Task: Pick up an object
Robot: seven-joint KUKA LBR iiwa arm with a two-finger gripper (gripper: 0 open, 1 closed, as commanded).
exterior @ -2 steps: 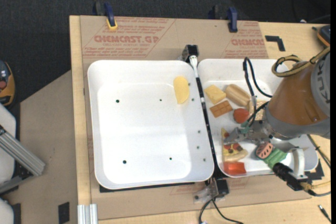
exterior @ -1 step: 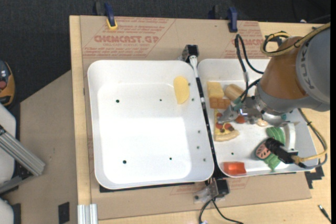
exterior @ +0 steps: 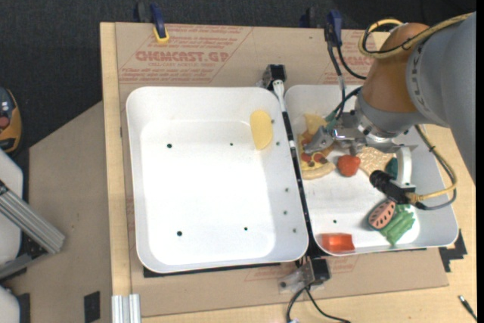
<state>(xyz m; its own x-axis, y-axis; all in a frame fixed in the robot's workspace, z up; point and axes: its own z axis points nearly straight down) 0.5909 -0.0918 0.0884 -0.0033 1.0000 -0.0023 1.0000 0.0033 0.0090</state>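
Starting nearest camera, all relative to right bin (exterior: 446, 227): orange block (exterior: 337, 241) sits at bin's near edge, green toy (exterior: 400, 225) and striped oval piece (exterior: 382, 215) near its near-right corner. Red round piece (exterior: 348, 165) mid-bin, pizza slice toy (exterior: 314, 156) against bin's left wall. Gripper (exterior: 330, 134) hangs over far-left part of bin, just above pizza slice, can't tell if clenched or released. Yellow banana-ish piece (exterior: 262, 129) lies across divider, in left bin (exterior: 151, 185), far-right corner.
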